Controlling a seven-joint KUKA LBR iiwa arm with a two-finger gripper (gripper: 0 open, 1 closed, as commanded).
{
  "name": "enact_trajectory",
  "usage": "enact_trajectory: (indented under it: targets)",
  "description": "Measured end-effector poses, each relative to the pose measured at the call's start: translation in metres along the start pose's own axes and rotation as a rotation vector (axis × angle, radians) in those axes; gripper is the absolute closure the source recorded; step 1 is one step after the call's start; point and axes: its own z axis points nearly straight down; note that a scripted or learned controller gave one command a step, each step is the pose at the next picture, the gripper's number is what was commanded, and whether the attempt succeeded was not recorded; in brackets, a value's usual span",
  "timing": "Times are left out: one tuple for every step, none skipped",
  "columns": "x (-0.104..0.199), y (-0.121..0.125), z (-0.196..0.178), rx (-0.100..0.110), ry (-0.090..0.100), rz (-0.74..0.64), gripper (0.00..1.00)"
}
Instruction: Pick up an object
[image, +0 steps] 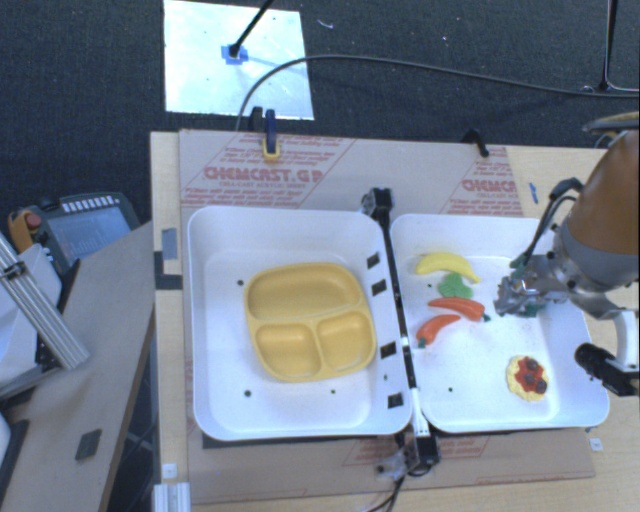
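Yellow banana (447, 264) is your landmark, sitting toward the far side of the right bin (570, 405), and you can read everything else off it. Just nearside of the banana you have a small green piece (455, 285), touching or nearly touching it, and right below that an orange-red carrot or pepper shape (457, 308) lying roughly crosswise. A second orange-red one (437, 327) lies tilted just nearside of that, further from the banana and closer to the divider between the bins. Well off from the banana, toward the near right corner, you see a round yellow pizza-like piece with red topping (527, 377), on its own. Your gripper (516, 297) is down in that same bin, to the right of the banana and just beside the tip of the upper orange-red piece; nothing is seen between its fingers, and how far apart they stand you cannot tell from this angle. Across the divider, far left of the banana, the left bin (215, 300) holds a yellow three-compartment tray (308, 320) lying flat.
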Motion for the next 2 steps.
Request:
enact_trajectory:
  targets:
    - [-0.004,0.011,-0.05,0.002,0.0,0.0,1.0]
    - [0.045,0.012,-0.054,0.006,0.003,-0.005,1.0]
